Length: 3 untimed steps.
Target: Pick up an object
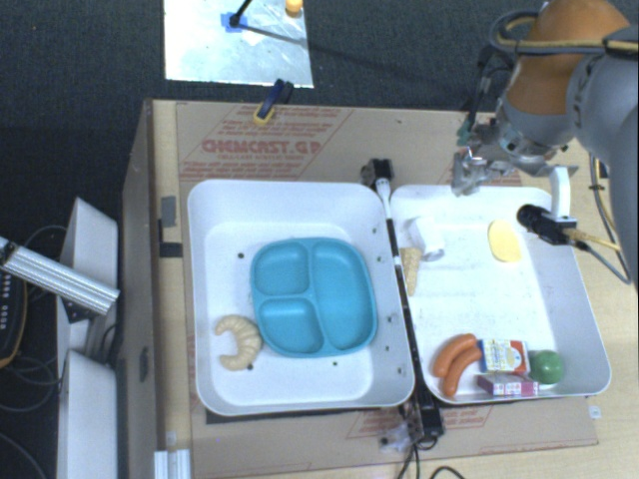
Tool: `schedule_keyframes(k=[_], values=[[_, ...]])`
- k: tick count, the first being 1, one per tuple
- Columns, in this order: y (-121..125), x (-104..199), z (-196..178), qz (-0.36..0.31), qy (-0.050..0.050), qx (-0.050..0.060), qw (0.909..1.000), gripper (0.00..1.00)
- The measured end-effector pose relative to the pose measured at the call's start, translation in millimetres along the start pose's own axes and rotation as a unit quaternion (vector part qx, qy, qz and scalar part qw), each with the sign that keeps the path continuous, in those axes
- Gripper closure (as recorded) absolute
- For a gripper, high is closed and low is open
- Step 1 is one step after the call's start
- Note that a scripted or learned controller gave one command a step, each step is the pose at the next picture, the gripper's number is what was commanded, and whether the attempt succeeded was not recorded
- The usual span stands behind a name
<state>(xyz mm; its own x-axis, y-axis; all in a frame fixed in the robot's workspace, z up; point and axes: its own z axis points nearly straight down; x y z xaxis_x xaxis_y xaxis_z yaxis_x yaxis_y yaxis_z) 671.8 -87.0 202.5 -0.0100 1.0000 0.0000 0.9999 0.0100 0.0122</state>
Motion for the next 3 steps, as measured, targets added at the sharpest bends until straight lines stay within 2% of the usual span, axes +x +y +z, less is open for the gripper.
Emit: schedule_keyframes(k=[3], values=[[3.1, 0.2, -33.5, -0.003, 0.001, -0.005, 1.0000, 1.00]])
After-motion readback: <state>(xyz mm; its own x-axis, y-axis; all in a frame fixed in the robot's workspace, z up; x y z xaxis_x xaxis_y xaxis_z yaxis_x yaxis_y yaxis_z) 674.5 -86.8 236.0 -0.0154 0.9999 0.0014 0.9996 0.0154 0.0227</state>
